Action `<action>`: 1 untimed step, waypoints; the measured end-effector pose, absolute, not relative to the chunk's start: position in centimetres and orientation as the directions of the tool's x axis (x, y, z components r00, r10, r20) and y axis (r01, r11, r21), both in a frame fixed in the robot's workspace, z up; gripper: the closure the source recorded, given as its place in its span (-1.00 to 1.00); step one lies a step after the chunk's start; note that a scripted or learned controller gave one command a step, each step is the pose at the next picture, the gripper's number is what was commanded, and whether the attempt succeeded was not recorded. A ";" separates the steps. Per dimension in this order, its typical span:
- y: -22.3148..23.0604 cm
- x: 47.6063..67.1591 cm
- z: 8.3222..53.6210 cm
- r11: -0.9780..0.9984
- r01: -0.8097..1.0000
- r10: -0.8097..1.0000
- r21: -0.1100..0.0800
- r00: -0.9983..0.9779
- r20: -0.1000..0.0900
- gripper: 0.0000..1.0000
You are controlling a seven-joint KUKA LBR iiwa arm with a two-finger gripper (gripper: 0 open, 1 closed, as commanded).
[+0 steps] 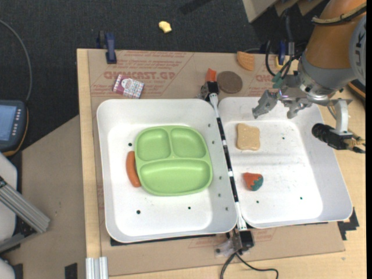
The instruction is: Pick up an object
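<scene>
The claw point(278, 105) hovers spread wide and empty above the far edge of the right bin point(325, 205). Beneath it lies a toast slice point(248, 137); a strawberry point(253, 181) sits mid-bin. The arm's upper body is cut off at the frame's corner.

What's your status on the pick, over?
Tool open, hovering over right bin's far edge. Toast slice and strawberry lie untouched. Nothing in the way.

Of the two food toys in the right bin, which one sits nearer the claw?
The toast slice, tan and squarish, lying in the bin's upper left just below the claw. The red strawberry lies lower, farther from it.
</scene>
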State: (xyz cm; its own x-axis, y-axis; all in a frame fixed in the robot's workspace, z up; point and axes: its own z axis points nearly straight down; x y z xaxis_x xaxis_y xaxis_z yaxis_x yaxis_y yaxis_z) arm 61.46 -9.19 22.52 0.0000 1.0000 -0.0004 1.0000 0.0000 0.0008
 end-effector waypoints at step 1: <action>-9.4 61.3 18.4 -0.001 1.000 1.000 -0.005 0.001 0.001 -1.00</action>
